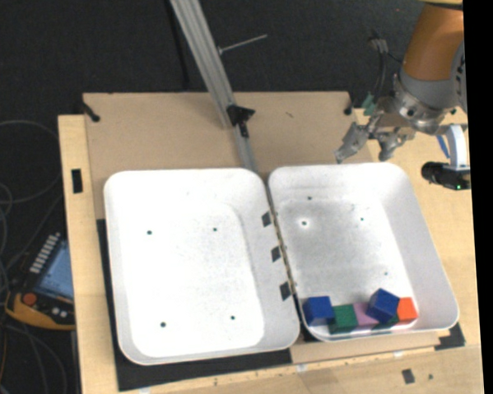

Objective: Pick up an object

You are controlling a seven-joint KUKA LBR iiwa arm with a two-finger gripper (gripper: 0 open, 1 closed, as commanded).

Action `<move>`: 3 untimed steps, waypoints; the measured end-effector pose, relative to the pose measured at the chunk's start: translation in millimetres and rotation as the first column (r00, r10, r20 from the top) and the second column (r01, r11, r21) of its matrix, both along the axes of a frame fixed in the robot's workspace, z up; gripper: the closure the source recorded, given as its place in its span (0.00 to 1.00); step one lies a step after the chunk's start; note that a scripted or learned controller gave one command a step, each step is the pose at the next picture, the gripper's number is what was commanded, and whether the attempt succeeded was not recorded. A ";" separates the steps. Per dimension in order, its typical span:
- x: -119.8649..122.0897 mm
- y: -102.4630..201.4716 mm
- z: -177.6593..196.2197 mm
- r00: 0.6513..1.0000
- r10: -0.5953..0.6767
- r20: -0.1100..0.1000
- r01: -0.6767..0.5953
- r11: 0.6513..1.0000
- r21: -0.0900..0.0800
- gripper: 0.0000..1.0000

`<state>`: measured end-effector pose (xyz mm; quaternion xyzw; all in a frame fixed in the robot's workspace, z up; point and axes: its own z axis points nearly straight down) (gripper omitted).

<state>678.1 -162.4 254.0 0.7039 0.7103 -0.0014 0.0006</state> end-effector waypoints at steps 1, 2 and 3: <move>0.6 -0.8 11.8 1.000 0.005 0.002 -0.005 1.000 -0.003 1.00; 2.0 90.9 -60.9 1.000 -0.001 -0.003 0.001 1.000 0.005 1.00; -34.7 65.7 -161.2 1.000 -0.011 -0.005 0.011 1.000 0.001 1.00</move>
